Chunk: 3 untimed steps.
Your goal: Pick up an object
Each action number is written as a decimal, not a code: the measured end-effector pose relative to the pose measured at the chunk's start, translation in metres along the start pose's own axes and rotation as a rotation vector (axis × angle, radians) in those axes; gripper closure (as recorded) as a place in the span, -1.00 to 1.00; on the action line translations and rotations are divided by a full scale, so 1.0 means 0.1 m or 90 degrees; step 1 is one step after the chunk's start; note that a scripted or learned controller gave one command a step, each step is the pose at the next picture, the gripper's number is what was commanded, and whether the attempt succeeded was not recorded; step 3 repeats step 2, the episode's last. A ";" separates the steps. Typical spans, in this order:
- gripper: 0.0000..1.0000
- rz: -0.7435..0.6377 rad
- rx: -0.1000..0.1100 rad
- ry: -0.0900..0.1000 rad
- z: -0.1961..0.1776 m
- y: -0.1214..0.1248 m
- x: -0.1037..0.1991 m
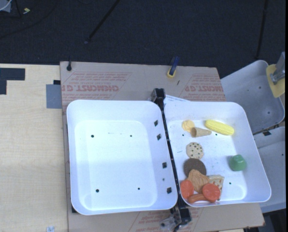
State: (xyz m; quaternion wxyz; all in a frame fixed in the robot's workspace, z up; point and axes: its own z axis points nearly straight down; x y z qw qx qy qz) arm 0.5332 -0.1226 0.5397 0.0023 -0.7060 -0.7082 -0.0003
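The toy foods all lie in the right bin (252,129). A yellow corn cob (219,127) sits near its far wall, with a small cone (200,132) and a yellow lump (188,125) just beside it. A speckled cookie (194,150) and a brown disc (195,166) lie towards the middle. A green block (237,162) sits alone nearer the right wall. Red and orange pieces (211,192) crowd the near corner. The left bin (74,129) sits alongside on the counter (23,149). A part of the arm (278,75) shows at the right edge, well apart from the foods. Whether the jaws are spread or pressed together, I cannot tell.
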 end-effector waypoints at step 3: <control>1.00 0.002 -0.003 -0.003 0.01 1.13 -0.91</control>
